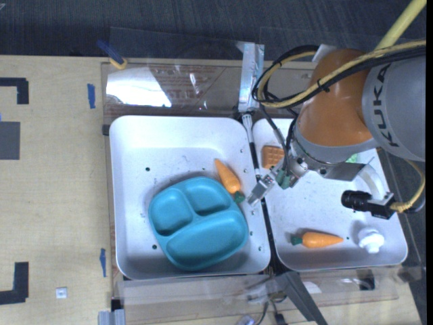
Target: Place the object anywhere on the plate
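Gripper (260,187): was over the edge between bins, fingers state I cannot tell.
Carrot (228,175): lay in left bin (135,141), touching plate (197,222) rim, just beside gripper.

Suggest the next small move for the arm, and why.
Probably ease the gripper left and down onto the carrot in the left bin. That carrot lies just off the blue plate, beside its upper right edge, and the gripper sits right next to it at the bins' shared wall.
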Motion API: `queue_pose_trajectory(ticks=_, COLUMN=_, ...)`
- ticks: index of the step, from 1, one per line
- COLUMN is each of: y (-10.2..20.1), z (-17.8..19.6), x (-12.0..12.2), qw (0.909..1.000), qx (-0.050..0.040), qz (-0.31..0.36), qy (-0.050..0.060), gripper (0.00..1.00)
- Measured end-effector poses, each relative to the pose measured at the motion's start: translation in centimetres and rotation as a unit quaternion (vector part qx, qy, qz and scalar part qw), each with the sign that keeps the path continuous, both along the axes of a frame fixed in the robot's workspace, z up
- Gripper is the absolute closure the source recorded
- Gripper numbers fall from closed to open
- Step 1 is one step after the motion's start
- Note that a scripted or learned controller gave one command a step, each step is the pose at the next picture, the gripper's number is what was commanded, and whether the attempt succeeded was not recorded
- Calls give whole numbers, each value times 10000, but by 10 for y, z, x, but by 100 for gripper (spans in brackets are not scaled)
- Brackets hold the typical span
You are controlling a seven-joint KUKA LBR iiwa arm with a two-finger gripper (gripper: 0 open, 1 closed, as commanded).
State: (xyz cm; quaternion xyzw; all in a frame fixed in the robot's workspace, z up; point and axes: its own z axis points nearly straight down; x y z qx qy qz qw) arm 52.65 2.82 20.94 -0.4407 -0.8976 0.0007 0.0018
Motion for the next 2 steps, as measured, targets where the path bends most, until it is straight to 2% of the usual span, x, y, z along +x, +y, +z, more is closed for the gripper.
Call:
queue_pose_trajectory(ticks=1, y=44, z=-28, x=-48, qw=9927, qx=-10, qz=-1207, qy=22, gripper=0)
queue_pose_trajectory(ticks=2, y=111, z=-100, x=-44, qw=9278, qx=28, qz=-3730, qy=-49, gripper=0)
